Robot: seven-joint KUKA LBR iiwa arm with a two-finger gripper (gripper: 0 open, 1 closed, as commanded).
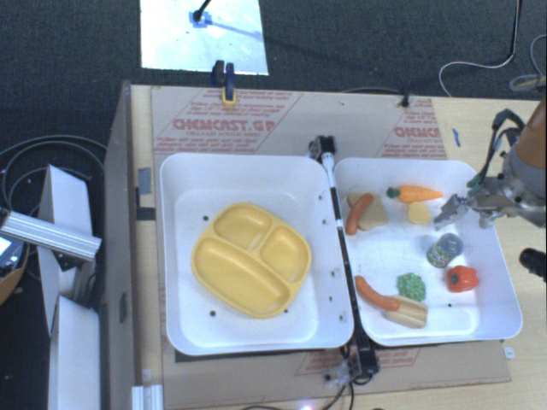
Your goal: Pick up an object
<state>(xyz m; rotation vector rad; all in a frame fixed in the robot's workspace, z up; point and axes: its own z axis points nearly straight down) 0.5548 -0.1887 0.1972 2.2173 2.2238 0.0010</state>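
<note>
While nothing has been lifted yet, the gripper (pixel 468 205) hangs over the upper right part of the right bin (pixel 504 314), reaching in from the right. Its metal fingers look spread apart with nothing between them, so I judge the pick as not yet begun in earnest: the descent, the closing and the lift are all left to do.

Nearest to it lies a small pale yellow block (pixel 419 213), just left of the fingertips, and below it a round greyish object (pixel 444 250) with a dull, mottled surface. Either seems a likely target, though I cannot tell which is meant. An orange carrot (pixel 416 194) with a green tip lies along the bin's upper edge. A glossy red tomato (pixel 461 278) sits toward the lower right, a knobbly green broccoli (pixel 411 286) near the middle, and two smooth reddish sausages lie farther left: one (pixel 358 213) resting against a beige slice (pixel 373 218), the other (pixel 376 294) touching a tan ridged bread stick (pixel 405 315). All look like moulded plastic toy food.

Beside it, the left bin (pixel 184 229) holds a yellow plate (pixel 250 259), rounded and divided into three shallow compartments. Both bins are smooth white plastic, resting on a printed cardboard sheet (pixel 222 126).
</note>
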